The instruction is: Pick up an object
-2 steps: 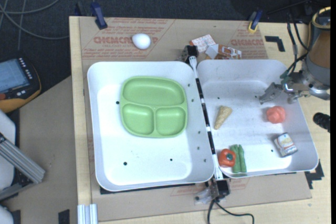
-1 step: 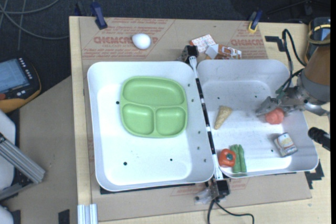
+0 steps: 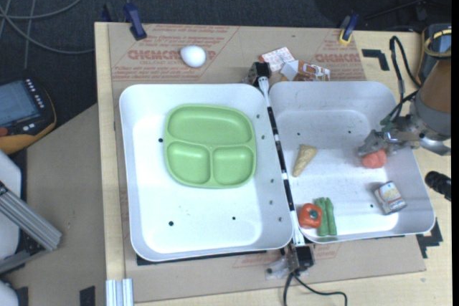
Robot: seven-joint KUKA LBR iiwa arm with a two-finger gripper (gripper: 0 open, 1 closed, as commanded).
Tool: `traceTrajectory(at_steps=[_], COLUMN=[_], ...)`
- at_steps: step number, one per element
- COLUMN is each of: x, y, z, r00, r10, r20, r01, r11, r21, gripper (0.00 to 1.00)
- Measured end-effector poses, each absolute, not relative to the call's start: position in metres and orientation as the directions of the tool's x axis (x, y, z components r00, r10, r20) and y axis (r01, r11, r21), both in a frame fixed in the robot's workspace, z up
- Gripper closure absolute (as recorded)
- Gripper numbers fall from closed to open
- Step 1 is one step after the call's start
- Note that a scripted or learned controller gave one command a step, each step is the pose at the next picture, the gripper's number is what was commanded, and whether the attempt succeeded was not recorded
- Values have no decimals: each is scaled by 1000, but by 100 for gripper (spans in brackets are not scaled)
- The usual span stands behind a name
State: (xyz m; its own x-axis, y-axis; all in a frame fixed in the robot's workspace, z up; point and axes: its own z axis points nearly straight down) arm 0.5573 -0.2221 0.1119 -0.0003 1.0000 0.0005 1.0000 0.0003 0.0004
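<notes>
My gripper hangs low over the right side of the right bin, reaching in from the right edge. A small red-orange object lies directly beneath its tip, touching or nearly touching it; I cannot tell whether it is gripped. Other items in the same bin are a beige wedge near the left wall, a red tomato-like piece beside a green vegetable piece at the front, and a small grey-and-yellow packet at the front right.
The left bin holds a green divided plate. A white ball and crumpled wrappers lie on the bench behind the bins. The arm's wrist stands over the right bin's right rim.
</notes>
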Motion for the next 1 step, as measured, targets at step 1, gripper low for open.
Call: traceTrajectory(at_steps=[1], x=[660], y=[-159], z=[168], r00=[-3], r10=[1000], r20=[0], r01=[1000], r11=[3], r21=[4], gripper=[100])
